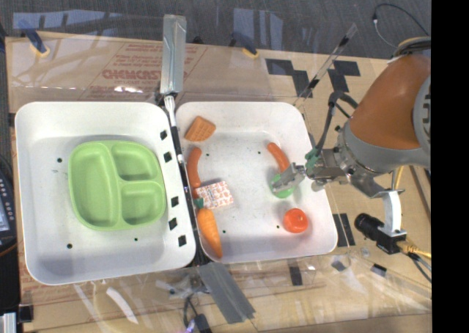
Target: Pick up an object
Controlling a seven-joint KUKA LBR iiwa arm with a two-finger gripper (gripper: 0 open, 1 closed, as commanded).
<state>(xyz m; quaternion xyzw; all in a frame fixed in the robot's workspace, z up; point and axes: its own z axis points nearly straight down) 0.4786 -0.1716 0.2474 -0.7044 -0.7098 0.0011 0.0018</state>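
The left white bin (29, 177) holds a green divided plastic tray (117, 183), while the right white bin (242, 115) holds orange toy foods, including a round orange-red piece (295, 220), and the gripper (287, 180), its opening impossible to judge.

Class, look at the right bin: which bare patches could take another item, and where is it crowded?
In the right bin, bare floor lies in the middle, bordered by the patterned packet, the sausage and the red tomato. Another patch runs along the far wall right of the orange wedge. The left wall is crowded: hot dog, packet, carrot. The pincer occupies the right side.
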